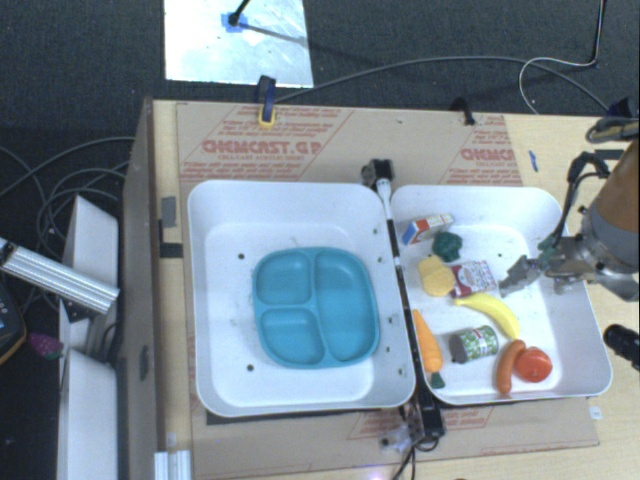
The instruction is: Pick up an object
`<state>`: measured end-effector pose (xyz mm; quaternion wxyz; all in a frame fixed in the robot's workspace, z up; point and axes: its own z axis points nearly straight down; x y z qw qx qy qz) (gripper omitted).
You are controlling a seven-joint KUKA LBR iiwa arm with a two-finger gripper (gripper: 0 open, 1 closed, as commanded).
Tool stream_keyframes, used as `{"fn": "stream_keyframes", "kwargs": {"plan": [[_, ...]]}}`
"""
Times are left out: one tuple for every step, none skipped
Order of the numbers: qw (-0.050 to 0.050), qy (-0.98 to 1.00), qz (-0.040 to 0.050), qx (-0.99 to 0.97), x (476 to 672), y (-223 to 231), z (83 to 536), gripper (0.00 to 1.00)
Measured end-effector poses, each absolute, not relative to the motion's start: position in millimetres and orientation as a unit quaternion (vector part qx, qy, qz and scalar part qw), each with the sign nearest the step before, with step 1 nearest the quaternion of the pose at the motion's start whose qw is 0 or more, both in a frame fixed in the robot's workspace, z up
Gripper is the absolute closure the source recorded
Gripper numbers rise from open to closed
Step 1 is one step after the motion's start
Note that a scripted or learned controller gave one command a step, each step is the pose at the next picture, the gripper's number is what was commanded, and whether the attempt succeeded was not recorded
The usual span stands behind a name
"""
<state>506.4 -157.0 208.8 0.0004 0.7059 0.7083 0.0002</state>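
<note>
The right bin [545, 213] holds several toy foods. A yellow banana [491, 313] lies in its middle, with a green-labelled can [472, 343] and an orange carrot [428, 341] in front of it. A red tomato [535, 365] and a reddish sausage [507, 366] lie at the front right. Further back are a yellow lump [437, 276], a pink and white packet [473, 276], a dark green piece [447, 245] and a small red and white carton [425, 228]. My gripper [518, 273] hangs over the bin's right half, just right of the packet and above the banana's right end. Nothing visible is in its grasp.
The left bin [225, 218] holds a blue divided plate [315, 305]. A black ridge [398, 278] separates the two bins. The grey arm [612, 233] comes in from the right over the right bin's edge. Cables [560, 68] run across the cardboard behind the bins.
</note>
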Motion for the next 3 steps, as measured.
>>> {"fn": "stream_keyframes", "kwargs": {"plan": [[-0.001,0.708,-0.0005,0.707,514.7,-158,92,0.00],[0.002,0.708,0.0009,0.707,491.2,-96,85,0.00],[0.001,0.708,0.0007,0.706,539.7,-107,85,0.00]]}}
